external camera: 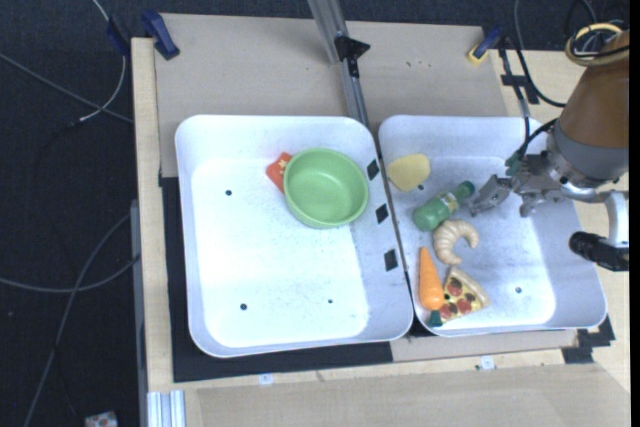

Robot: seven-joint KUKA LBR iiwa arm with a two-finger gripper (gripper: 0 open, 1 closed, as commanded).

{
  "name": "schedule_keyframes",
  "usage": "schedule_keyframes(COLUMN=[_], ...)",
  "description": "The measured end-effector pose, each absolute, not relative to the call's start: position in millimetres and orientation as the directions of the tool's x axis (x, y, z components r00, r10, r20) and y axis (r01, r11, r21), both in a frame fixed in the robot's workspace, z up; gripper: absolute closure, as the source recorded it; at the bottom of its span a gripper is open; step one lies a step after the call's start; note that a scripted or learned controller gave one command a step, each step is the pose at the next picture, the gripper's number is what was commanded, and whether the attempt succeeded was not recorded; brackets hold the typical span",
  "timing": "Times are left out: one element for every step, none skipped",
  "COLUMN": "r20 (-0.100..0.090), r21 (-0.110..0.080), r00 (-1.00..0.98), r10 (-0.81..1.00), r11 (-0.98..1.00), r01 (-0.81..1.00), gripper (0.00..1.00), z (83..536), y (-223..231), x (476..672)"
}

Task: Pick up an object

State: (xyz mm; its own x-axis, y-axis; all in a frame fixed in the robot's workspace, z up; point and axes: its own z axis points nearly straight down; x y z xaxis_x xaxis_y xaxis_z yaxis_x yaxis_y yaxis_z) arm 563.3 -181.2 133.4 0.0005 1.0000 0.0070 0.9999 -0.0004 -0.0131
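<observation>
Green bottle (441, 208), right bin (560, 310): gripper (508, 194) spread, empty, just beside its cap. Advise centring fingers across body before closing; croissant (455, 239) crowds below.

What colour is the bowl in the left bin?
The bowl is light green, plain with no pattern; the camera view looking down from above shows it clearly.

The arm (598, 115) shows a broad orange band above a grey wrist ring, below which sits a pale metallic gripper (510, 195) with thin grey fingers, a black cylindrical fitting at its side, and dark cables looping beside it.
</observation>
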Motion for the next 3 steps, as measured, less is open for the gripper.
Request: schedule_keyframes(r20=[0.007, 0.0, 0.0], r21=[-0.006, 0.007, 0.005], r00=[0.0, -0.001, -0.002], r10=[1.0, 1.0, 1.0], r11=[0.0, 0.001, 0.002], r01=[1.0, 1.0, 1.0], gripper=[1.0, 1.0, 1.0], z=[149, 195, 233], y=[-181, -178, -178], x=[565.0, 568.2, 569.6])
